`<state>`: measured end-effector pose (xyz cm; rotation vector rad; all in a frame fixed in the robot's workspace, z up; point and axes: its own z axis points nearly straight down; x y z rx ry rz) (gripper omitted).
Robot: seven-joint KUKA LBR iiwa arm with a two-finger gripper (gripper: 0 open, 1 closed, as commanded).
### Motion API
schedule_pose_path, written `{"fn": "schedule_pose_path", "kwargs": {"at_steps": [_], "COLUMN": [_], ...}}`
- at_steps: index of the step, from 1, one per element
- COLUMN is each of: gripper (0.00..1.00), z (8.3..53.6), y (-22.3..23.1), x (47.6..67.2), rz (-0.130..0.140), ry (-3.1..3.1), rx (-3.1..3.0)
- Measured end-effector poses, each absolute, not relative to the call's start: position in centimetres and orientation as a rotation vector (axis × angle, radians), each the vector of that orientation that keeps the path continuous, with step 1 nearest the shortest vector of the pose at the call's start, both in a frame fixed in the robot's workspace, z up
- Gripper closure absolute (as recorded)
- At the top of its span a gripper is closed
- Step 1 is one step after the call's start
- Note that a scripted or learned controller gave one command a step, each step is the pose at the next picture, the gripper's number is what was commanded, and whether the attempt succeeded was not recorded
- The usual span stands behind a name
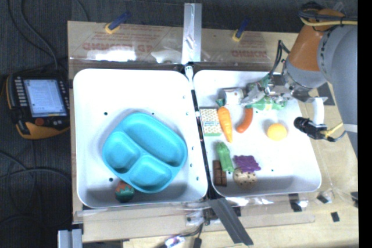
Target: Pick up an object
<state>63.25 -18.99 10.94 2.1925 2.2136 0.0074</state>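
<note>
In the right bin (302,154), my gripper (232,96) reaches in from the right and hangs low over the far part. Just below it lie an orange carrot (225,123) and a red pepper (246,119). A green piece (271,104) shows under the wrist. Further right sits a yellow-orange ball (277,131). Toward the front are a green vegetable (224,155), purple grapes (246,162), a brown bar (218,174) and a speckled cookie (244,177). A small patterned card (209,122) lies by the divider.
The left bin (93,90) holds a blue three-compartment tray (145,151) and a small red and green strawberry (123,191) at its front. A metal divider (197,125) separates the bins. A teach pendant (38,101) lies off the bench at left.
</note>
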Motion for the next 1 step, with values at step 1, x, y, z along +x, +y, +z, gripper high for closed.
{"fn": "schedule_pose_path", "kwargs": {"at_steps": [1], "gripper": [1.00], "z": [19.21], "y": [-10.07], "x": [65.25], "rz": [-0.003], "ry": [2.341], "rx": [2.094]}}
